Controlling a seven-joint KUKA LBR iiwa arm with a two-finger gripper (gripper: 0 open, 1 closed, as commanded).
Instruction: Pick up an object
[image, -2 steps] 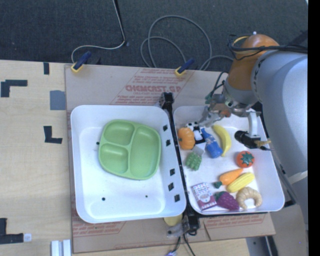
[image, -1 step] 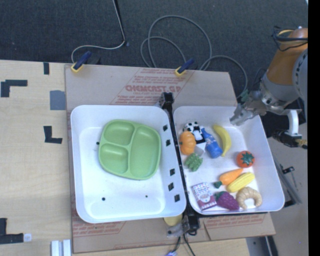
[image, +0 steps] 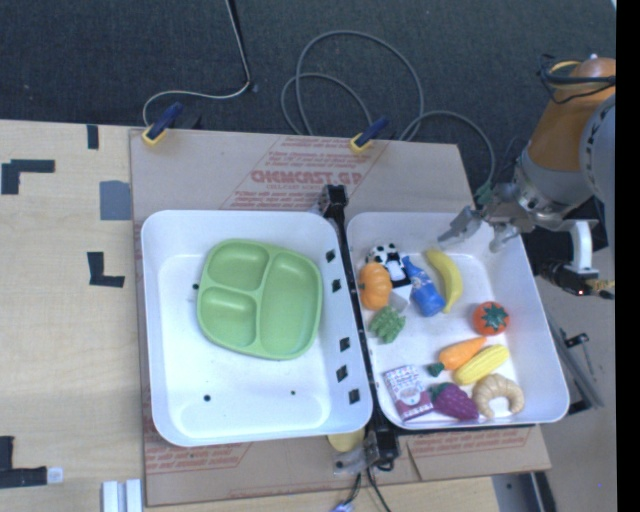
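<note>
Pale croissant (image: 499, 394), perhaps plastic, glossy.

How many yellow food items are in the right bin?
2. The banana lies near the bin's far side, beside the blue bottle. The corn lies nearer the front, just below the carrot. Others may be hidden under the pile.

Grey, rounded arm (image: 585, 150) at the upper right of the frame, ringed by a glossy orange band (image: 575, 85) with a darker grey collar beneath. Narrows into a cluttered metal wrist block (image: 520, 205), small and angular. Ends in a pale grey two-finger gripper (image: 478, 232), its slim fingers (image: 455, 228) light against the white bin.
</note>
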